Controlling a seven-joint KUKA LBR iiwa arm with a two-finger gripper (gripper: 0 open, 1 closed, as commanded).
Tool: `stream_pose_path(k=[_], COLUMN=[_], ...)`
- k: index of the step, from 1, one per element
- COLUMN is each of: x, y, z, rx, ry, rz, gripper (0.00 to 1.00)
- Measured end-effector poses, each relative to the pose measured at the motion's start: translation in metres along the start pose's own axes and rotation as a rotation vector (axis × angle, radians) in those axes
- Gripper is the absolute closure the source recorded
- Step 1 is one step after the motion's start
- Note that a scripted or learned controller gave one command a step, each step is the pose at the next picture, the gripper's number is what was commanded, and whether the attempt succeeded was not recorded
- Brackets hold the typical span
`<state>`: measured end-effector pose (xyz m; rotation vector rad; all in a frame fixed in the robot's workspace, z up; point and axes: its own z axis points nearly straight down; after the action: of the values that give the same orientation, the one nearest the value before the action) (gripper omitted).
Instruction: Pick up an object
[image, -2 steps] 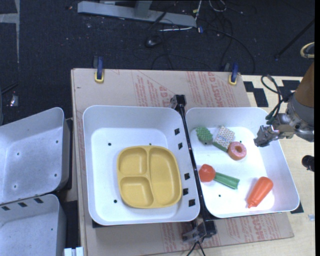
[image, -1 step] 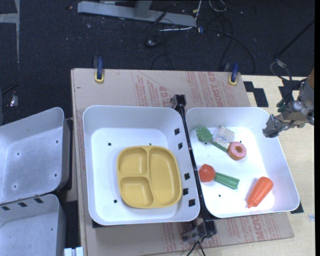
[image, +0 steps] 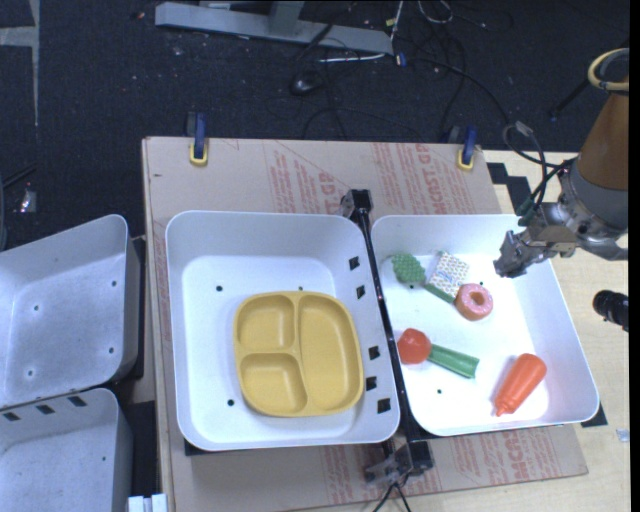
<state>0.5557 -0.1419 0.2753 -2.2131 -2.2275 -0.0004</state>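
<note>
**End effector above the right bin's upper right corner, toys lying below it**

On the table (image: 260, 175), the left bin (image: 200, 250) holds a yellow divided plate (image: 298, 352) with three compartments, lying flat near the bin's middle. A black divider (image: 375, 300) runs between the two bins.

The right bin (image: 560, 330) carries the toys. Nearest the divider in the upper part lies a green brush-like toy (image: 415, 275), with a small white patterned block (image: 448, 269) touching its right side. Just beside and below the block sits a pink frosted donut (image: 474, 301). Lower down, a red tomato-like ball (image: 414, 346) lies near the divider, with a green stick (image: 453, 360) reaching from it to the right. Toward the bin's lower right corner rests an orange carrot (image: 519, 383), tilted, apart from the others.

The end effector (image: 512, 262) hangs over the bin's upper right part, near the donut but apart from it. Nothing shows between its fingers; whether they stand wide or narrow cannot be told.
</note>
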Motion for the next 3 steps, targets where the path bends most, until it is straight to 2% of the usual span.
stream_pose_path(k=[1,3], x=[0.052,0.154], y=[-0.001,-0.013], z=[0.019,0.017], rx=[0.001,0.001], ry=[0.001,0.001], rz=[-0.001,-0.001], gripper=[1.00,1.00])
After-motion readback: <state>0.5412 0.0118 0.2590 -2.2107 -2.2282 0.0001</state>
